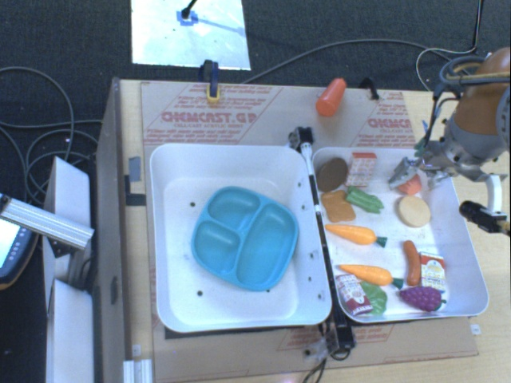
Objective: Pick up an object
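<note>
My gripper (409, 174) hangs over the far right part of the right bin (471, 282), reaching in from the right. Directly under its tip lies a small salmon-orange item (411, 187), partly hidden by the gripper, and I cannot tell whether it is held. Just in front of it sits a round beige biscuit (414, 211). Further left are a red-and-white carton (363, 167), a brown round piece (332, 172), a green pepper (364, 200), a slice of toast (338, 207) and a carrot (352, 233).
Near the bin's front lie a second carrot (368, 274), a sausage (410, 262), purple grapes (421, 298), a small carton (432, 270) and a sachet (352, 290). The left bin (172, 214) holds a blue divided plate (245, 236). An orange cylinder (330, 96) lies on the board behind the bins.
</note>
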Available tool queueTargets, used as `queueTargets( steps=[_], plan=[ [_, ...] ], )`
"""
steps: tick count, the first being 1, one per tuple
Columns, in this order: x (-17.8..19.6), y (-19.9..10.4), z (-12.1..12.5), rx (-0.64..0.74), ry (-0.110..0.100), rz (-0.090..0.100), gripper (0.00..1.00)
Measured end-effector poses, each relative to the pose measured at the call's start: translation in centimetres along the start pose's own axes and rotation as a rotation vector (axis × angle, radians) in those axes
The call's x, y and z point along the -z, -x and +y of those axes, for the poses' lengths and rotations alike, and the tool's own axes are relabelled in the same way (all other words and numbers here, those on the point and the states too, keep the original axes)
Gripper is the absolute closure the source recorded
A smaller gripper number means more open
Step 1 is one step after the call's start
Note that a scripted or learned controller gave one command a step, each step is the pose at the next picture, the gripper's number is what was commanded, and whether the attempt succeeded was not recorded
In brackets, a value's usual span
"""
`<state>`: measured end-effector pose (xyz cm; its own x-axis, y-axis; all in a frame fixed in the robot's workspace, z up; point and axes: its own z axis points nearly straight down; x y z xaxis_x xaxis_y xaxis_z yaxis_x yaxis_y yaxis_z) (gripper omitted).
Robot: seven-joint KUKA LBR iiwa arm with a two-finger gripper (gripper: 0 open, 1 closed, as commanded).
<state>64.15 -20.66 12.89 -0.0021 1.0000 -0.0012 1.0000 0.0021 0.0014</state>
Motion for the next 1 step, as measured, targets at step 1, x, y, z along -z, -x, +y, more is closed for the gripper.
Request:
queueTargets(
  steps=[1],
  plan=[
    [1.18, 0.02, 0.14, 0.002, 0.005, -0.001, 1.0]
  ],
)
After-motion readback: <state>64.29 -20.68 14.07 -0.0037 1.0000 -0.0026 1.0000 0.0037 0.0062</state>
